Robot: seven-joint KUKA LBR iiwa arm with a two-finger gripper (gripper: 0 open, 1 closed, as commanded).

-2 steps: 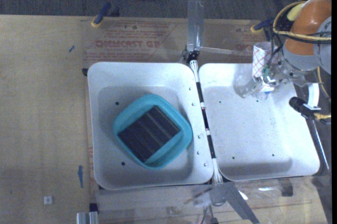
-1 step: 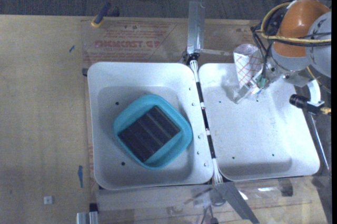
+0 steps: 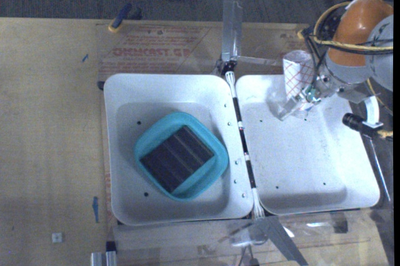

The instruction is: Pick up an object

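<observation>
— Trouble spots first, pls. What do we see at the arm?

— It's over the back of the right bin. The fingers sit at a white piece w/ red checks, which looks to be the thing we're after. Apart or together, we can't tell: the tip's blurred, and so is any contact w/ the piece.

— So is it held or not?

— Can't say. The piece stands tilted near the bin's back-left corner. A pale, see-through bit lies just below it, and we can't tell what that is.

— What goes wrong from here?

— The piece looks light and thin, so we'd guess a shallow pinch slips or crushes it. If the grip's off-centre it could tip toward the back wall, or drop on the lift.

— And the edges?

— The back rim is close, and the seam btwn the two bins is near on the left. A metal post stands behind that seam, so we'd avoid swinging that way.

— Open room?

— There's plenty toward the front of the right bin, where the floor is bare. Straight up looks free too.

— Left bin?

— A teal tub w/ a dark ribbed inside sits mid-bin, well apart from the arm. Bare desk lies beyond it.
</observation>
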